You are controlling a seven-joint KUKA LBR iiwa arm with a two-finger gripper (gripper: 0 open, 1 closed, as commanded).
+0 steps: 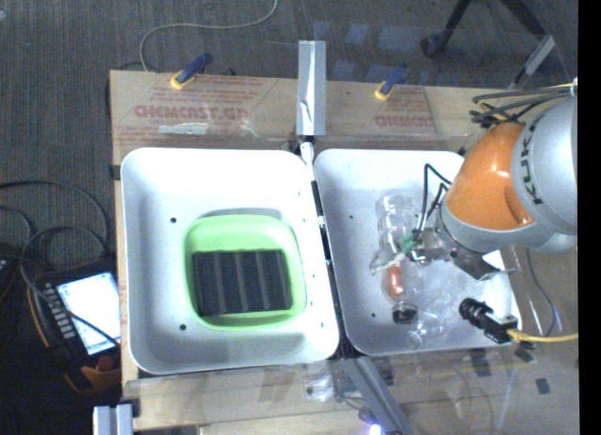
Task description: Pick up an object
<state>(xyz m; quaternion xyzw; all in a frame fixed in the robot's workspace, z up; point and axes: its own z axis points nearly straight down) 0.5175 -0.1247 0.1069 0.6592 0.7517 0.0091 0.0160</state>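
The hand (423,243) hangs low over the right bin (349,236), near that bin's middle, below the arm's orange band (488,189). The wrist hides its grip from above, so I cannot tell whether it is wide or narrow. Just beside it, on its left, lies a crumpled clear plastic piece (392,219). Toward the worktop's front edge from there sits a small orange-red item (396,280). A small dark item (402,313) lies further forward, with a second clear scrap (428,327) just beside it. The left bin (141,236) touches the right one along the worktop's (188,109) middle. It holds a green tray (202,236) with a dark ribbed inside. Two blue-and-yellow clamps (191,69) sit at the worktop's back edge.
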